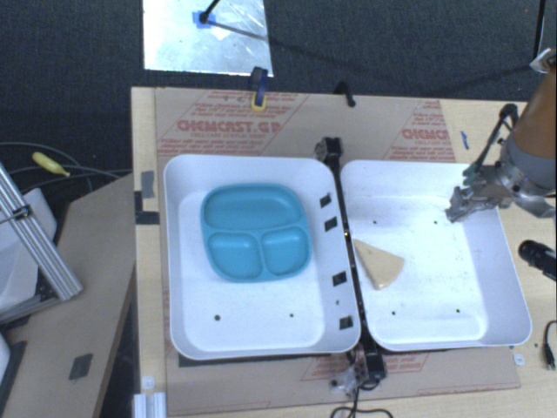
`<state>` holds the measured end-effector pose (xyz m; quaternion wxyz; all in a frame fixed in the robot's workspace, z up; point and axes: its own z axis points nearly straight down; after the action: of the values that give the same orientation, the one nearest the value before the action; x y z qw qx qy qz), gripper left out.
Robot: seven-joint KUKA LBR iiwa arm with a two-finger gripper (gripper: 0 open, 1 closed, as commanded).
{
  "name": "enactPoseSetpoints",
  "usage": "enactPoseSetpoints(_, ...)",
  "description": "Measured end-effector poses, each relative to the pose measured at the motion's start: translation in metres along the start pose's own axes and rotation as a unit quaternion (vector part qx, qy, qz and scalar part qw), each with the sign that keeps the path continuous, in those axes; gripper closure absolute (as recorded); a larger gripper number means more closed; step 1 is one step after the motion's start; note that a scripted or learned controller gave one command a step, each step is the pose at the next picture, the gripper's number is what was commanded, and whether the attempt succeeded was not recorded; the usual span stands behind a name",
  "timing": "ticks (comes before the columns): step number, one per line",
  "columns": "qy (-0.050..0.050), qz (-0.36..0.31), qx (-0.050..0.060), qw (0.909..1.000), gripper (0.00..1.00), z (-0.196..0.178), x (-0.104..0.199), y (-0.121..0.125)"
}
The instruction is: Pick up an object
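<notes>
gripper [459, 205]: hovering at right of frame, over right bin [496, 320] far edge; open or shut, can't tell
target: tan wedge [379, 263] lying in right bin, lower left, near divider, well apart from gripper
other obj: blue tray [257, 232] sitting in left bin [187, 320]
risk: wedge looking flat & low, so gripper prob sliding off or closing above it; divider wall crowding approach

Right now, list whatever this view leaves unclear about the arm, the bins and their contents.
- Gripper, camera view: small and blurred over the right bin; nothing to tell about its grip.
- Arm: cut off by the right edge.
- Tan wedge: too coarse to identify; its material is unclear.
- Left bin: floor under the blue divided plate is hidden by it.
</notes>
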<state>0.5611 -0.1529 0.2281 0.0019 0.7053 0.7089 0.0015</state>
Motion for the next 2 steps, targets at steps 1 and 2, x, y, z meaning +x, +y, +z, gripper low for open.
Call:
enactPoseSetpoints(1,0.003,-0.004,0.004,1.0,1.0,0.02,0.109,-0.033)
enactPoseSetpoints(2,0.002,-0.003,0.002,1.0,1.0,0.005,0.177,-0.055)
